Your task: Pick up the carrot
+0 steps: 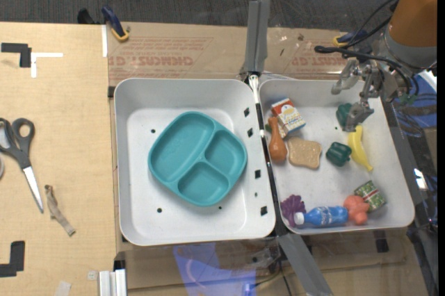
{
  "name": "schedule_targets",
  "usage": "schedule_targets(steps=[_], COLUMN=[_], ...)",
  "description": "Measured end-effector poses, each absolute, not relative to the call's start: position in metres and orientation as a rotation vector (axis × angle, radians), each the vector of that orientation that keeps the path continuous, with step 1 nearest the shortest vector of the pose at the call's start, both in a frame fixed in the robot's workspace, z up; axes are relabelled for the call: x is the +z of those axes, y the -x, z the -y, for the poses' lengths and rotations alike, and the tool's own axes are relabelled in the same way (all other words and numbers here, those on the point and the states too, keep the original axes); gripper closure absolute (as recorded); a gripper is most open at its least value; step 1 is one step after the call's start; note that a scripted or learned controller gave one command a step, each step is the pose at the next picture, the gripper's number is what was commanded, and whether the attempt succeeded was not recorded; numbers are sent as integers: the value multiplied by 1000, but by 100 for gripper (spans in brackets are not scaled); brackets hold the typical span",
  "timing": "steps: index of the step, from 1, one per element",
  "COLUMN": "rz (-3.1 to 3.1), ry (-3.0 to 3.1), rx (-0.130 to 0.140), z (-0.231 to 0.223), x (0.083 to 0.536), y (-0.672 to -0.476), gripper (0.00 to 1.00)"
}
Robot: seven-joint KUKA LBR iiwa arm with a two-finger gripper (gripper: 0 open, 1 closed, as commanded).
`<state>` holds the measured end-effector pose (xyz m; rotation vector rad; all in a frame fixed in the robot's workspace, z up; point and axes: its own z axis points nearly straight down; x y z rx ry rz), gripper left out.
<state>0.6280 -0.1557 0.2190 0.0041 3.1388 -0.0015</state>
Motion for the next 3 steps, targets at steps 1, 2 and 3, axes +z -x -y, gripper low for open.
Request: schedule_targets(steps=[1,2,3], rz=[-3132,-3077,-3103], ry=[-232,-630,-483], rx=[1,-1,0], z=[75,63,23], x=[209,192,192], y=[-605,-577,-542], gripper=[0,0,0])
